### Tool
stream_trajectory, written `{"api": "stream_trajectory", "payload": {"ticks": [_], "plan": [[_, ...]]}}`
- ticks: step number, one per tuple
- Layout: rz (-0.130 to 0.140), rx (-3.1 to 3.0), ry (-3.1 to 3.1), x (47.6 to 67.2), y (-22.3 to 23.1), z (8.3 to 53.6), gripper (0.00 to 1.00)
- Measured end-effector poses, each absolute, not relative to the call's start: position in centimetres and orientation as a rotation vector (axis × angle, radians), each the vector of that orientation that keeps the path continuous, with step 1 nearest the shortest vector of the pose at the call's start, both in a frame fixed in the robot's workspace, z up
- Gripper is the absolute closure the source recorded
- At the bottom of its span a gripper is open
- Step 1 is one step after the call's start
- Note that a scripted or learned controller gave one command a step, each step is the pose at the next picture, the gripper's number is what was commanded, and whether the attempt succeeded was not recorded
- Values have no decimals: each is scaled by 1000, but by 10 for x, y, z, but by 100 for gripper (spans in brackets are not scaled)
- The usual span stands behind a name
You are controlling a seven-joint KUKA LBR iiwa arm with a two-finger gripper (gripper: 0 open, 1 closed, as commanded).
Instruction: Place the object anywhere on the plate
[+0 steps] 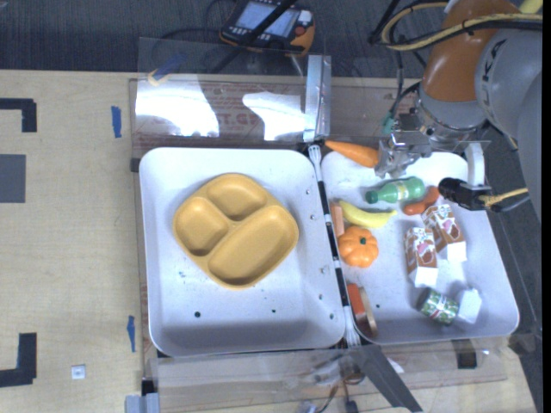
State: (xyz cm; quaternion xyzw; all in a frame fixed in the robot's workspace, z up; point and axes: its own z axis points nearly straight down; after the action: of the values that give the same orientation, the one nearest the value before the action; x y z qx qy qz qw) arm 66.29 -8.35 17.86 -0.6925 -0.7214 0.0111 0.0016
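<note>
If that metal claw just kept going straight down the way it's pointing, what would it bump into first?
Most likely the green bottle lying on its side just below the gripper in the right bin. The carrot sits off to one side. Depth is hard to judge from this slanted view.

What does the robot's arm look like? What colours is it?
The arm is big, round and grey, with a shiny orange band above the wrist. Yellow and black cables loop around it. At the end sits a small silvery metal gripper.
</note>
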Motion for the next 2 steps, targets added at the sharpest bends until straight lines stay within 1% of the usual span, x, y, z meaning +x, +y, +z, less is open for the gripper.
{"api": "stream_trajectory", "payload": {"ticks": [1, 2], "plan": [[5, -2398, -2030, 667, -111, 188, 100], [12, -2468, -1932, 629, -57, 181, 100]]}}
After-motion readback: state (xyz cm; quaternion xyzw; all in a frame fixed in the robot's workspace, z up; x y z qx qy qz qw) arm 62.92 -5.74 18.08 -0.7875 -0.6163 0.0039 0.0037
